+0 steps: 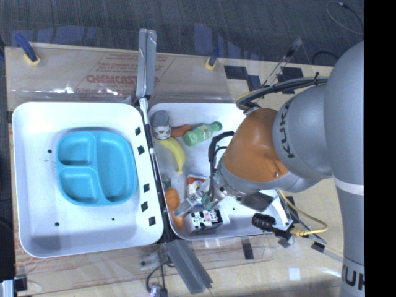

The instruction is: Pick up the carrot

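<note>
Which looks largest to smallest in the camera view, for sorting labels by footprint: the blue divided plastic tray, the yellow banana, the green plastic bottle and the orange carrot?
1. Blue divided plastic tray, by far.
2. Yellow banana and green plastic bottle: look about alike, unranked.
3. Orange carrot, which looks smallest, though the gripper may hide part.

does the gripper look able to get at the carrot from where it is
Probably yes. The gripper hangs low in the right bin, just beside the carrot at the bin's left wall. Nothing lies on the carrot, though the wall may crowd the fingers.
</note>
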Motion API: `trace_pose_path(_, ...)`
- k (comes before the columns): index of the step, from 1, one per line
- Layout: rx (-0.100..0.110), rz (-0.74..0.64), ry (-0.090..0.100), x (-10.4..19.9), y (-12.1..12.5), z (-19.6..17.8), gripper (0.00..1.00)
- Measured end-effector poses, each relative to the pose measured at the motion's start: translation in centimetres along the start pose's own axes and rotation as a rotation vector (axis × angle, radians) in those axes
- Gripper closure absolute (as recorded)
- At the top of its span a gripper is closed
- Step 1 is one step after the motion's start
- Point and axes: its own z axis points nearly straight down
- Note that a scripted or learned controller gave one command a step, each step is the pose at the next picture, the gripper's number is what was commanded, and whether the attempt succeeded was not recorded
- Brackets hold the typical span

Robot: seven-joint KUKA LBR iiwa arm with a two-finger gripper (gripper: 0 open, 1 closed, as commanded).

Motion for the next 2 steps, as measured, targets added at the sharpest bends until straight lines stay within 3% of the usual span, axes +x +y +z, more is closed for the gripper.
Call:
trace_pose_path(1,0.007,0.159,0.002,-2.9,-2.3,-2.0,0.0)
trace_pose_path(2,-0.003,-0.067,-0.013,-0.9,-0.4,0.1,0.0)
